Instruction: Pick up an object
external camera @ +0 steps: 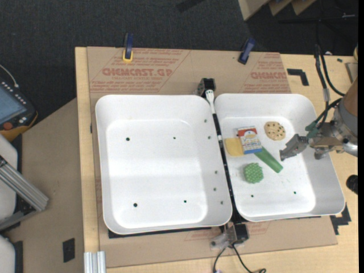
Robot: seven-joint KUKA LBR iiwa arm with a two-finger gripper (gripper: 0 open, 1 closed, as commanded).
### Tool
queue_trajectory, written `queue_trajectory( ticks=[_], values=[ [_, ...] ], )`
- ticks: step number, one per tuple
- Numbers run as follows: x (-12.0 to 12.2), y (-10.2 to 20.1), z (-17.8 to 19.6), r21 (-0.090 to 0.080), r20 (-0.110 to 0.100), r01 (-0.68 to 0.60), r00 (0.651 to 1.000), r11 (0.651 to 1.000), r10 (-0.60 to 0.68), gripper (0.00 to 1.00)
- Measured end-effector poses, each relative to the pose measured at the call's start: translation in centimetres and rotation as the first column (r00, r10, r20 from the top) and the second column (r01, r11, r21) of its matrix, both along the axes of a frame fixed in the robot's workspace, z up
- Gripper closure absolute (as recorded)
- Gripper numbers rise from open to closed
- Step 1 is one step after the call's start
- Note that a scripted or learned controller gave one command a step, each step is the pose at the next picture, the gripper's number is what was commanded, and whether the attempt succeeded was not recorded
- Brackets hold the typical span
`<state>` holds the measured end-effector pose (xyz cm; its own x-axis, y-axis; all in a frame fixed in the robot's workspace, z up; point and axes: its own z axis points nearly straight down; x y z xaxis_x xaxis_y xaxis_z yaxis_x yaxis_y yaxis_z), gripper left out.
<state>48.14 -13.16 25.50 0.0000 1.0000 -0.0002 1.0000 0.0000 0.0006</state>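
Bins (156, 169) looked smooth, semi-glossy white plastic. Surface (187, 67) matt brown cardboard-like sheet, red print. Green ball (253, 173) rough, nubbly. Cookie (275, 131) matt, speckled. Carton (249, 140) printed paper. Floor (68, 16) dark, carpet-like.

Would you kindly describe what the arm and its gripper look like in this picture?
The gripper is dull grey metal, with dark angular fingers at its tip. Behind it sits a bulkier grey wrist body, with thin dark and greenish cables looping along it toward the right edge.
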Motion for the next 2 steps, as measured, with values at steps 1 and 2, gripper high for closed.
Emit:
queue_trajectory(
  ticks=[1,2],
  values=[
    [4.17,-4.24,14.68,-0.009,0.021,0.0,1.0,1.0,0.0,0.0],
    [3.98,-4.02,14.83,-0.004,0.006,-0.001,1.0,1.0,0.001,1.0]
  ],
)
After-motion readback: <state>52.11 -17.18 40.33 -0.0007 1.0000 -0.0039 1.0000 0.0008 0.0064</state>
